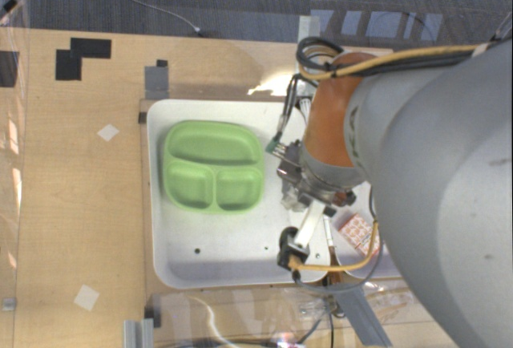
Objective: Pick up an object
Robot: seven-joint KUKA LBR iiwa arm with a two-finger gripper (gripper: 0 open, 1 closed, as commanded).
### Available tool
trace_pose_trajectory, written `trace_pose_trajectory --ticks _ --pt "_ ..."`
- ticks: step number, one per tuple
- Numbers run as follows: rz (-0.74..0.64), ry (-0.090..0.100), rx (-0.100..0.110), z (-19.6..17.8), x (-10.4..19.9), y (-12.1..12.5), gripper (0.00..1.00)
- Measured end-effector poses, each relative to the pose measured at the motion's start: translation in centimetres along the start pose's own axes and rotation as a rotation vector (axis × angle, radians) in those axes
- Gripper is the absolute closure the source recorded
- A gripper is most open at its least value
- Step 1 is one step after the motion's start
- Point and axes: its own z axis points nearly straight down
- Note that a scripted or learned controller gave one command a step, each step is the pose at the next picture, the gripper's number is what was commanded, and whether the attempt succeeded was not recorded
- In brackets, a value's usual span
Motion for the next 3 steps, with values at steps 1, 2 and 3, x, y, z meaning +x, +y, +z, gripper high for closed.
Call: trace_pose_trajectory --ticks 1,2,3 --pt "0.264 0.0 0.001 1.2 4.8 -2.2 1.0" --pt "0.526 0.0 0.001 3.0 8.7 -4.4 1.0" --pt "0.869 0.002 0.002 1.1 10.7 -5.4 1.0"
